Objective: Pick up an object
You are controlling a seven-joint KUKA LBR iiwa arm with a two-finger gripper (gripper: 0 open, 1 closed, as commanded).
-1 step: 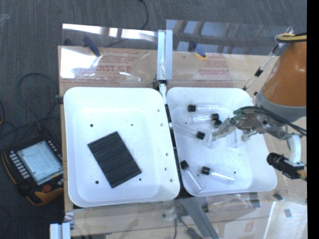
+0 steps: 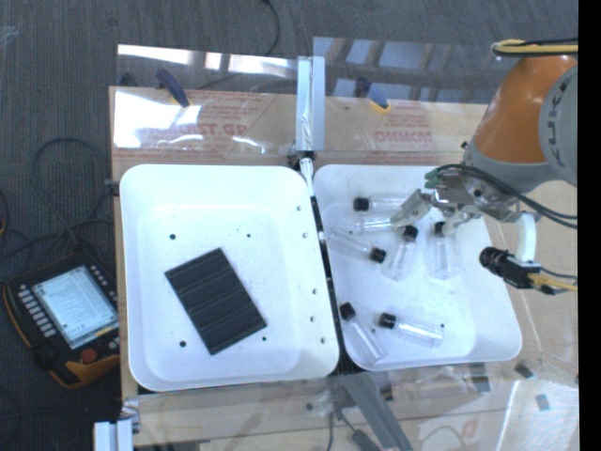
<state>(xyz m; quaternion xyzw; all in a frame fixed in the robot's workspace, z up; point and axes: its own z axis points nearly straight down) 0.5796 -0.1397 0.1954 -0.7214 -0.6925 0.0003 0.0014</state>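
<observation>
We are looking down on two white bins sitting side by side on the worktop, and we are judging the pick as not yet made. The gripper (image 2: 430, 216) is hanging low over the right bin (image 2: 507, 332), near its far edge, with its jaws standing apart and nothing between them. Several clear vials with black caps are lying scattered in that bin: one (image 2: 372, 203) by the far edge just left of the gripper, one (image 2: 359, 248) toward the bin's left wall, two (image 2: 401, 252) lying just beneath and in front of the fingers, one (image 2: 411, 327) near the front edge, and one (image 2: 361, 333) in the front left corner. Any of these could be the thing to lift; the pair under the gripper are nearest. What we are still needing is a descent, a closing on one vial, and a lift.

A dark ribbed slab (image 2: 215, 300) is lying flat in the left bin (image 2: 141, 195), well apart from the arm. The vials beneath the gripper are lying close together, so we are expecting one may be nudging its neighbour
</observation>
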